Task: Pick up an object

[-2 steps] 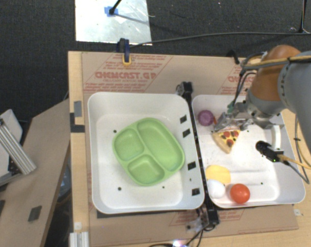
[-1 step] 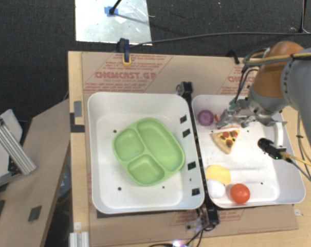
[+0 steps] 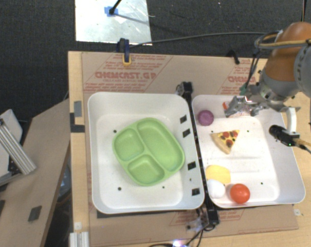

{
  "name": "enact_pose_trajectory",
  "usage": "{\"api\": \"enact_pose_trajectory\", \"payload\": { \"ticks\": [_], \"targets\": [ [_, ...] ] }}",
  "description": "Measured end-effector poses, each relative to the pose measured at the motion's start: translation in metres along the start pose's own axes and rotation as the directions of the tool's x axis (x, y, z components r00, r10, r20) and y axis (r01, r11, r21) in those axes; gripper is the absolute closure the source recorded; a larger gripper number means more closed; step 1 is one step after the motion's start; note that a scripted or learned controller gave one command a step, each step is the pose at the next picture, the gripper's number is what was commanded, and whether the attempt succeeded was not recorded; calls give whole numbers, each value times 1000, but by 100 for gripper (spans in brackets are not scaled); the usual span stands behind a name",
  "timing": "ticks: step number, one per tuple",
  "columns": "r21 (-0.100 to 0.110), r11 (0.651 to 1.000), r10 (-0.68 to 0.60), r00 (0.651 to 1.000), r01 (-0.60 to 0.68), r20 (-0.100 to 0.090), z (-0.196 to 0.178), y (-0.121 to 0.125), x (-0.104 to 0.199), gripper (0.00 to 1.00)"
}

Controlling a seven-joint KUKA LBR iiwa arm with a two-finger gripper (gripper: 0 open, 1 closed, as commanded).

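A green divided plate (image 3: 148, 151) is lying in the left bin (image 3: 101, 112). In the right bin (image 3: 294, 184), a purple ball (image 3: 205, 118) is sitting at ten o'clock, a pizza slice (image 3: 226, 139) centrally. The gripper (image 3: 242, 106) is being held at twelve o'clock, nothing between its fingers; their spacing cannot be told. Descent should be centred squarely over the slice.

My arm (image 3: 291, 60) is grey with an orange band. Both bins (image 3: 145, 104) are white. The plate (image 3: 147, 151) is light green. The ball (image 3: 205, 118) is purple, the tomato (image 3: 240, 193) red, the egg (image 3: 216, 189) white, the pizza slice (image 3: 226, 139) yellow with red spots.
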State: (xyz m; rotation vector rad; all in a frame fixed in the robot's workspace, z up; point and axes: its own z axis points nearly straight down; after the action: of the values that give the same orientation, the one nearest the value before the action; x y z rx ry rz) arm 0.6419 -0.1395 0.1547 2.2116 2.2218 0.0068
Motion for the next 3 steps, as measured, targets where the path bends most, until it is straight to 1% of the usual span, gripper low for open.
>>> {"api": "enact_pose_trajectory", "payload": {
  "ticks": [1, 2, 3],
  "targets": [
    [2, 1000, -1, 1000, 1, -1, -51, 2, 0, 100],
    [7, 1000, -3, 1000, 3, -3, -63, -24, 48, 100],
    [9, 1000, -3, 1000, 3, -3, -59, -41, 89, 100]
  ]
}}
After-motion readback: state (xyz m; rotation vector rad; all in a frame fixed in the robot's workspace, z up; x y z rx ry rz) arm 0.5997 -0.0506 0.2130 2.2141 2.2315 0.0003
